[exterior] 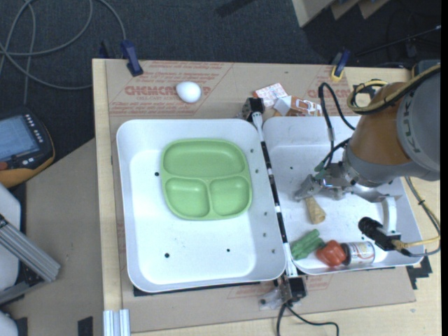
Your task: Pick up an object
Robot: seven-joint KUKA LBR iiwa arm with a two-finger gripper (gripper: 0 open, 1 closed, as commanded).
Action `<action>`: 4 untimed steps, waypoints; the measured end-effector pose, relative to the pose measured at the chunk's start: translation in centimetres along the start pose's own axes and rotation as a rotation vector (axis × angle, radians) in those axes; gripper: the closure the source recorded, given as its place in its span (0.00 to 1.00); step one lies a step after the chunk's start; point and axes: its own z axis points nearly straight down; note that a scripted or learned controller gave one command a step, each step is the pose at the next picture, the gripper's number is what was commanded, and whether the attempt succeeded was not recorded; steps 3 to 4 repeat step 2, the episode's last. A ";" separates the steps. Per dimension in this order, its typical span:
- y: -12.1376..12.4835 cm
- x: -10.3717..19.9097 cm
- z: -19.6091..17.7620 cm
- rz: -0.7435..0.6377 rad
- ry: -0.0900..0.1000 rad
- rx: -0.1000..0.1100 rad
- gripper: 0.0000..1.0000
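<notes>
A robotics lab: clamped cardboard bench (210,75), cables (42,19), teach pendant (21,142).

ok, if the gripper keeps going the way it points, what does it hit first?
It points down-left in the right bin. Likely the tan cork-like piece just below the gripper, otherwise the bin floor; depth is unclear from this single view.

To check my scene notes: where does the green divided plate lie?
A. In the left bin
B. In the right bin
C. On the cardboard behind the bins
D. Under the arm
A: the green divided plate rests flat inside the left bin, apart from the arm.
</notes>
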 end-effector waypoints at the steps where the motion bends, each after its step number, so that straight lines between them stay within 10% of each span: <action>1: 0.0 0.0 -1.0 0.001 -0.001 -0.002 1.00; 2: -2.5 4.9 -10.1 -0.001 0.000 -0.002 1.00; 4: -2.5 4.9 -10.1 -0.001 0.000 -0.002 1.00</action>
